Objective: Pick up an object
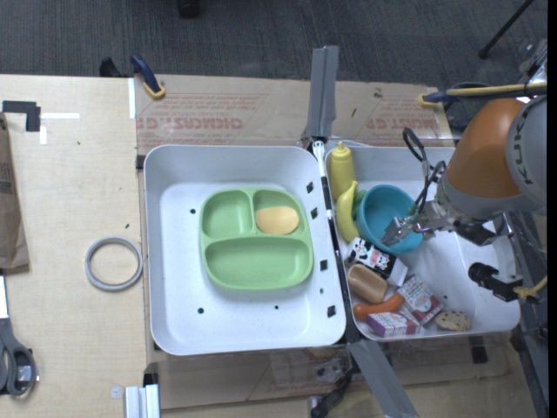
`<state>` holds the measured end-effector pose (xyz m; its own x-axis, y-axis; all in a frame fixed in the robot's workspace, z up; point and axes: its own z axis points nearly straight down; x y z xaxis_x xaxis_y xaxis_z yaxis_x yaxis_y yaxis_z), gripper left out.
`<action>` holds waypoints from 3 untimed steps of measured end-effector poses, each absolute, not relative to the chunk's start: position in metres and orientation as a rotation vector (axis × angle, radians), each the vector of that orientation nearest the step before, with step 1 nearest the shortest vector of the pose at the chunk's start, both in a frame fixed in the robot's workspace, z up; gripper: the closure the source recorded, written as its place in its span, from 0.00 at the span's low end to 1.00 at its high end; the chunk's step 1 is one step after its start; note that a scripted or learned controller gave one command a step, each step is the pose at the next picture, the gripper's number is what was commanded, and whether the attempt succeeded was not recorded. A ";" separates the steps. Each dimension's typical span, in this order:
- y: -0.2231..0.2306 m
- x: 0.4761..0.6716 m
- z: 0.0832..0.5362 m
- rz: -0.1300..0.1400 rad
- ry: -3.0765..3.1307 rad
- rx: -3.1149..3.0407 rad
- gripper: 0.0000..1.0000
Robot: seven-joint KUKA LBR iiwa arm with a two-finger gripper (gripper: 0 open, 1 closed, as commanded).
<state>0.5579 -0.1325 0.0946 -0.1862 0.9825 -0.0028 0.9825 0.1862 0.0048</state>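
Observation:
My gripper [403, 230] hangs low in the right bin [487, 259], at the right rim of a blue bowl [381, 214]. The orange band of the arm sits just above and to its right. Beside the bowl on the left lie a yellow mustard bottle [341, 172] and a banana [346, 214]. Below the bowl are a black-and-white carton [372, 257], a brown bun [366, 282], an orange carrot [379, 306], a pink box [392, 324], a red-and-white packet [421, 296] and a cracker [452, 321].
The left bin [174, 259] holds a green divided plate [257, 255] with a yellow lump [278, 220] in its upper right compartment. A grey divider [323, 94] runs between the bins. On the bench at left lie a tape ring [114, 262] and scissors [13, 368].

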 end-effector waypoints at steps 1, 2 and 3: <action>-0.199 0.597 0.092 -0.001 2.418 2.003 0.00; -0.133 0.549 0.092 -0.001 2.312 2.128 0.00; -0.143 0.550 0.105 -0.005 2.282 2.131 1.00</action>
